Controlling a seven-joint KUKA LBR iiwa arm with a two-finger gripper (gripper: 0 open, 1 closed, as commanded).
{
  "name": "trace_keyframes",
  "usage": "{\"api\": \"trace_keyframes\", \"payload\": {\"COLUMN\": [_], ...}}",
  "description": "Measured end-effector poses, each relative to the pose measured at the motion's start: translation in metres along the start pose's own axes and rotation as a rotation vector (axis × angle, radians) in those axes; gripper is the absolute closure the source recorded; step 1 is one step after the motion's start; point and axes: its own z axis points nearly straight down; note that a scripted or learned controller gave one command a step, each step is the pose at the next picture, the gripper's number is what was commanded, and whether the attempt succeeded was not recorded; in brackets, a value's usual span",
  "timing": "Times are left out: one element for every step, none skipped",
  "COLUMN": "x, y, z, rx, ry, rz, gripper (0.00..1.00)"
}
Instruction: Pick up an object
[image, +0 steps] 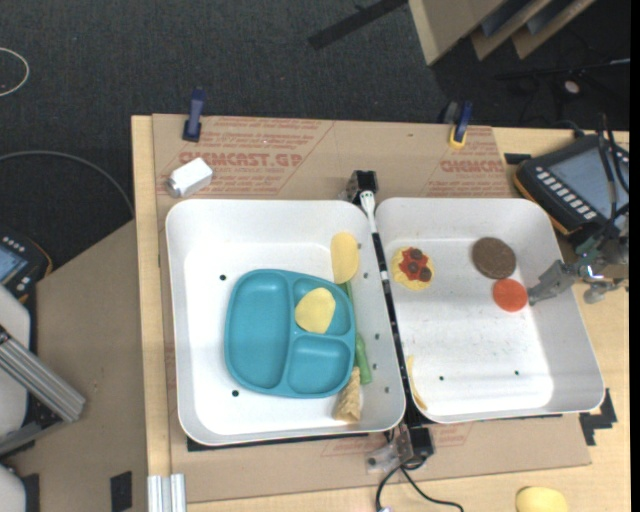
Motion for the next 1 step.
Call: {"api": "trace_keyframes", "payload": {"x": [-0.0241], "y": [0.0221], "z": [-0.2530], "rx": [-0.021], "ry": [-0.010], "rz": [-0.002], "gripper": [0.00]}}
